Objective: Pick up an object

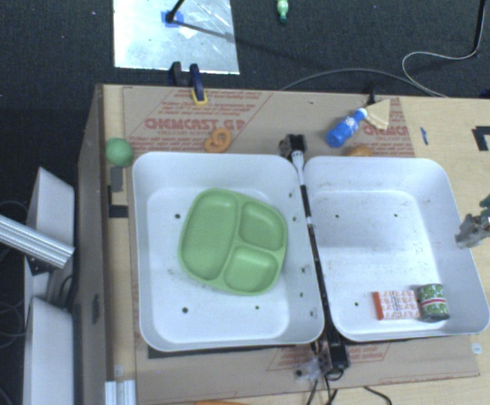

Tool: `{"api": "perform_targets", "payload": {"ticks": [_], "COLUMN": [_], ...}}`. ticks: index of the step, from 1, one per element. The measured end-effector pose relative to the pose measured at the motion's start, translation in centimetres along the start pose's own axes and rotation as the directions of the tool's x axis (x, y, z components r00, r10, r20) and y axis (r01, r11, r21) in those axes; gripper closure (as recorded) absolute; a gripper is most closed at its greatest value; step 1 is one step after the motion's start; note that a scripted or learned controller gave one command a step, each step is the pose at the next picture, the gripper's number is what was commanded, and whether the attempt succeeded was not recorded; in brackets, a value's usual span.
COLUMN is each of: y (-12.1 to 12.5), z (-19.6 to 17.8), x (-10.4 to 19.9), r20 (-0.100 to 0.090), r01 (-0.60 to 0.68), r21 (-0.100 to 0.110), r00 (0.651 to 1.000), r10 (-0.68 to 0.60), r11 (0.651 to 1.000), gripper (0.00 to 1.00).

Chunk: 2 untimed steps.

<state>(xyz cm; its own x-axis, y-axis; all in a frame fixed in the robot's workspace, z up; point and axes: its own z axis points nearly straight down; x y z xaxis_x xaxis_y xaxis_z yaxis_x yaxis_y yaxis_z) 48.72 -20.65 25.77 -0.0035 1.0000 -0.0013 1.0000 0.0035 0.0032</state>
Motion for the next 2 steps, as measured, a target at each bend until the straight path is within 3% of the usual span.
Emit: {"api": "perform_targets", "payload": {"ticks": [2], "y": [0.0], "z": [-0.7], "x": [0.3], "r20": [0.0], "r01": [0.001], "r21": [0.0], "r00": [1.0], "r10": [-0.001], "r11": [1.0], "gripper": [1.0]}}
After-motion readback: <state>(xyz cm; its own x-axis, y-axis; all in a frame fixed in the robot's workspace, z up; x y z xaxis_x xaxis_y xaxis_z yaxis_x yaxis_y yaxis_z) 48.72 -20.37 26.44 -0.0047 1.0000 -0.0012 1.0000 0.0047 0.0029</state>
